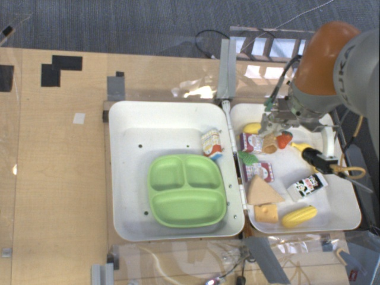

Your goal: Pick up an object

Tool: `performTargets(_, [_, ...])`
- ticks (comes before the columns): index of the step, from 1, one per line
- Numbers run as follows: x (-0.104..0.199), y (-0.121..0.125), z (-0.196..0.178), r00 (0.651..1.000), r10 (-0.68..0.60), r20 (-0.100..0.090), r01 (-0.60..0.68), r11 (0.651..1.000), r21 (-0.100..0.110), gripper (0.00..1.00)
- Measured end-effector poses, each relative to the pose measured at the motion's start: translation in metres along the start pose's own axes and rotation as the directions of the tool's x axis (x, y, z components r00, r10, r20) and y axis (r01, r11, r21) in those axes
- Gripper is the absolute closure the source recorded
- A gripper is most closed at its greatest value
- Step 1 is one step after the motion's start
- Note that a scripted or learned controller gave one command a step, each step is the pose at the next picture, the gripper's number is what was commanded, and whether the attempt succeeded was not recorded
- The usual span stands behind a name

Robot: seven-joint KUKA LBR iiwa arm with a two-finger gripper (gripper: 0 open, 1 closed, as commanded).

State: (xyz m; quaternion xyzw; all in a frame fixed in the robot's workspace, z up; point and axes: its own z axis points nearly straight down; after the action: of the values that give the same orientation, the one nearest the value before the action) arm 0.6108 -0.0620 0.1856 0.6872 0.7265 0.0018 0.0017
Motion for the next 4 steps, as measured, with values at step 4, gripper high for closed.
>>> performTargets(4, [-0.022, -0.06, 0.08, 0.999, -0.037, 0.006, 0.037, 0.999, -0.023, 1.0])
